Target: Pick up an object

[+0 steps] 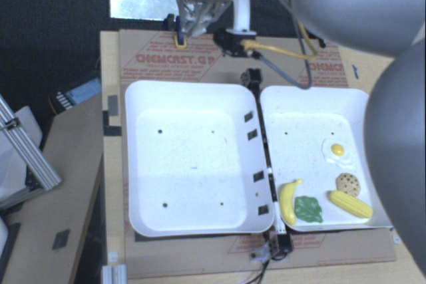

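Yellow banana (288, 201) in right bin (299, 118), well apart from end effector (193, 26)

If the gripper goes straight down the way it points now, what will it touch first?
Probably the brown cardboard sheet behind the left bin. The gripper points down over it, beyond the bin's far rim, though its height is unclear from this view.

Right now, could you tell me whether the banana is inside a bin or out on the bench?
Inside: the banana lies in the right bin, beside its left wall.
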Robot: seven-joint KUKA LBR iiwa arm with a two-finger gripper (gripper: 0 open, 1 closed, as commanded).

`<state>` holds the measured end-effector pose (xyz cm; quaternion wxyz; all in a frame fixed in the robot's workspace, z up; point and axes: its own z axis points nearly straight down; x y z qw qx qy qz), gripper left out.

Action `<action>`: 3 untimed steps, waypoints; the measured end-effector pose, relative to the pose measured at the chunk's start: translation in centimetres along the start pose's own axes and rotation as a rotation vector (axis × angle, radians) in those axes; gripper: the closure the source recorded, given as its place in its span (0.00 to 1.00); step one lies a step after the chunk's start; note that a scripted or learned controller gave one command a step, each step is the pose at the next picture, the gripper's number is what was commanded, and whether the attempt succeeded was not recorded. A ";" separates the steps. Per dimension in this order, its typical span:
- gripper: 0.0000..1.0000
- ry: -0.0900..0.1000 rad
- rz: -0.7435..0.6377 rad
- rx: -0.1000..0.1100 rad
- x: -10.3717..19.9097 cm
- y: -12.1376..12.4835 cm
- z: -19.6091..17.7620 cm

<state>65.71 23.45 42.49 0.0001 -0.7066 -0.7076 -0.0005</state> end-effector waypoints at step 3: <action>0.00 0.001 0.003 -0.005 -5.4 -12.4 -11.3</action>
